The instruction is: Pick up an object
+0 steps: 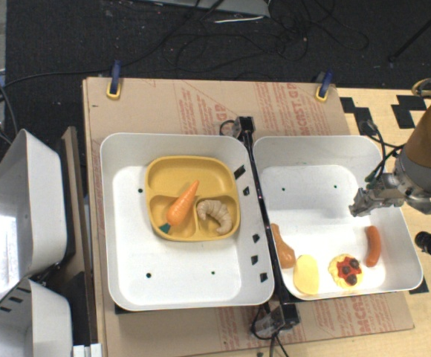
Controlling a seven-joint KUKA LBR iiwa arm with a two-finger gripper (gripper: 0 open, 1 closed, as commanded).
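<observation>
My gripper (365, 201) hangs over the right side of the right bin (312, 177), reaching in from the right edge. Just below it lies a small red sausage (373, 245). Along the bin's front sit a round pizza piece (347, 269), a pale yellow oval piece (306, 274) and an orange-brown drumstick-like piece (282, 248) by the left wall. In the left bin (126, 222) a yellow divided plate (163, 173) holds a toy carrot (183, 203) and a pale shrimp (216, 213). Nothing is seen held by the gripper.
The two bins meet at a black divider (254, 199) on a cardboard-covered bench (201, 103). Grey containers (22, 222) stand off the bench to the left. Cables run across the dark floor behind.
</observation>
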